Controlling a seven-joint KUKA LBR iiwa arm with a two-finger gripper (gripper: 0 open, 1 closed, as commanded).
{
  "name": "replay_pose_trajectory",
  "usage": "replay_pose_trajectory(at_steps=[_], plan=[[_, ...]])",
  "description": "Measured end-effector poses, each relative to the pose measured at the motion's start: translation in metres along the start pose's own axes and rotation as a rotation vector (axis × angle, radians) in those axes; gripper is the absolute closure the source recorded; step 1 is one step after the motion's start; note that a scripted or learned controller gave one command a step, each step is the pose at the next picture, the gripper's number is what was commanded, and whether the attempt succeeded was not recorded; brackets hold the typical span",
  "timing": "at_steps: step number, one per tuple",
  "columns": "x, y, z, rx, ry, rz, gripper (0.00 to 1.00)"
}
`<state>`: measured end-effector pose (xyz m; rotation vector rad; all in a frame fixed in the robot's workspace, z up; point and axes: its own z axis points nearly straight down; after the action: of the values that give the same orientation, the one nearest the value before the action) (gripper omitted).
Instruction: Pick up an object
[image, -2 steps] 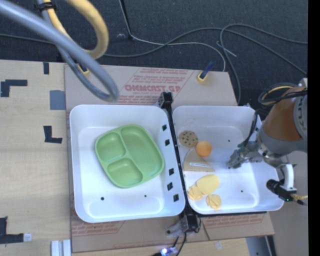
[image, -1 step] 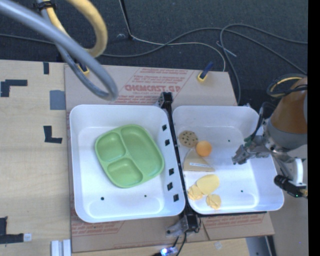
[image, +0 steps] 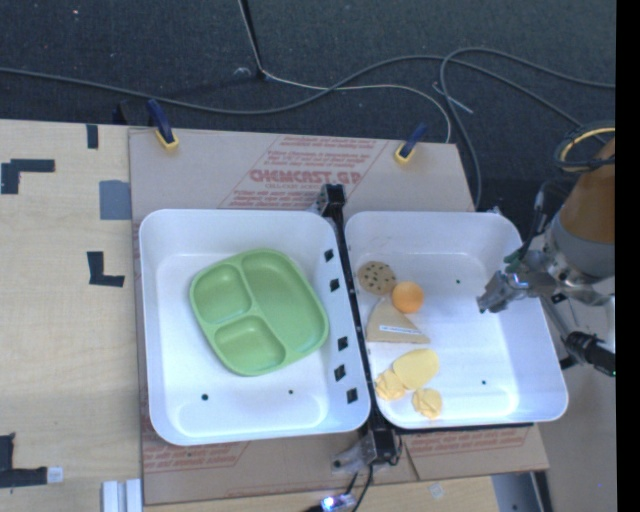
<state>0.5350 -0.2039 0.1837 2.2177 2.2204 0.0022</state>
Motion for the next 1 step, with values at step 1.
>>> replay_pose_trajectory(at_steps=[1], plan=[[0.0090, -0.0010, -0.0465, 0.002, 0.001, -0.001, 1.00]])
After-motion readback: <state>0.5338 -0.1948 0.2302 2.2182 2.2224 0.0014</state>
